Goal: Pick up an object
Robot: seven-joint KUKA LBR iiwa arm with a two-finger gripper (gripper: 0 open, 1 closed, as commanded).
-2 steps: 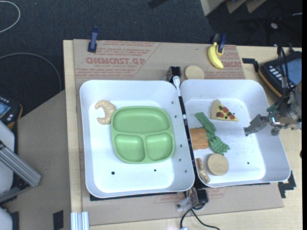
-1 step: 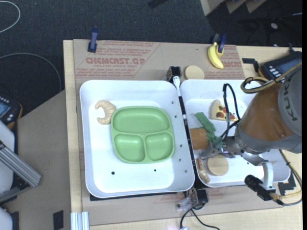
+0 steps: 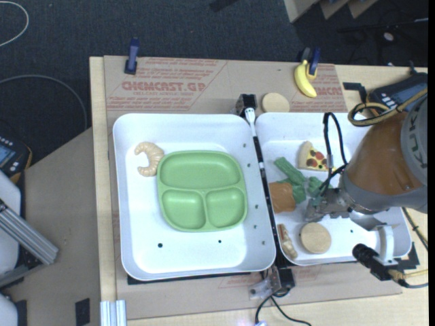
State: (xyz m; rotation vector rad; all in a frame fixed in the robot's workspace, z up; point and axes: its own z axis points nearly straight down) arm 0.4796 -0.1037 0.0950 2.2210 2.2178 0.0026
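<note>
The right bin (image 3: 380, 253) holds a pizza slice (image 3: 312, 157), a green leafy toy (image 3: 293, 174), a brown block (image 3: 281, 196), a round tan cookie (image 3: 315, 238) and a small pastry piece (image 3: 285, 240). My gripper (image 3: 317, 208) hangs low in this bin, just above the cookie and right of the brown block, close to the green toy's lower end. The arm's grey body and orange band cover the bin's right half. The left bin (image 3: 136, 202) carries a green divided plate (image 3: 202, 189) and a croissant (image 3: 149, 158).
A banana (image 3: 305, 80) and a round tan disc (image 3: 275, 102) lie on the cardboard behind the bins. Blue clamps (image 3: 132, 56) hold the board's far edge. A black cable (image 3: 331, 141) loops over the right bin.
</note>
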